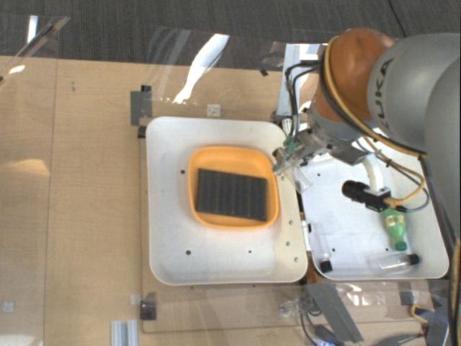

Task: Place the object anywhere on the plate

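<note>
Camera view: overhead, slanted look at two white bins. The left bin bears an orange plate, set a little above its middle. A dark ribbed pad, judged to be the task's object, lies flat inside the plate with orange rim visible on all four sides; on that reading the placing appears done. The arm enters from the right, and the gripper hangs over the seam between the bins, just beside the plate's right rim and apart from the pad. Whether the gripper is open or closed cannot be told at this size, nor whether anything is in it. The right bin contains a small green bottle near its right wall and a clear tube lying along its lower edge.

Handling, as judgement: the pad looks thin and light, probably somewhat soft or flexible, and not fragile. Its ribs should resist slipping. Lying flat, it offers little height to pinch, so a hold across its shorter span, squarely over the middle, seems most secure. A corner hold risks sagging or peeling, and the raised rim of the plate would hinder any approach from the side.
</note>
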You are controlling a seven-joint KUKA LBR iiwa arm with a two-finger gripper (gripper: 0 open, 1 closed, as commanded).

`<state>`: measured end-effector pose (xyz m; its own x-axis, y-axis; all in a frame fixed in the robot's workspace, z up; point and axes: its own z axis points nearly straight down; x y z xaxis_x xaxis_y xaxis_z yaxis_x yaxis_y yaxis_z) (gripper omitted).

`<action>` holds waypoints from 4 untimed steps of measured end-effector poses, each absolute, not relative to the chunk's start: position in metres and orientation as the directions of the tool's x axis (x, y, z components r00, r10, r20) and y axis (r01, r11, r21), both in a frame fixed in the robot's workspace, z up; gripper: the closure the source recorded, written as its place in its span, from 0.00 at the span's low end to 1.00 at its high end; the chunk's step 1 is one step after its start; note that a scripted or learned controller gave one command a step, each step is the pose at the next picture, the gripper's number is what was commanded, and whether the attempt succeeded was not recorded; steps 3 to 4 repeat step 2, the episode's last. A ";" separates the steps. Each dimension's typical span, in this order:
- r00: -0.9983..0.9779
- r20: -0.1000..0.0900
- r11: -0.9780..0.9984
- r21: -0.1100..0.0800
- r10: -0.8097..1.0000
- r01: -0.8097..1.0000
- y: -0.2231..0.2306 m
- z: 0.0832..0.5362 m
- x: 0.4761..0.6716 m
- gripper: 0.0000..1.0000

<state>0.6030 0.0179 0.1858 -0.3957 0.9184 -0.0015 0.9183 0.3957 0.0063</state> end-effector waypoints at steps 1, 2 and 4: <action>-0.395 -0.001 0.395 0.006 0.919 0.919 0.017 0.186 0.603 0.00; -0.421 -0.003 0.421 0.004 0.907 0.907 -0.049 0.185 0.636 0.00; -0.421 -0.003 0.421 0.004 0.907 0.907 -0.049 0.185 0.636 0.00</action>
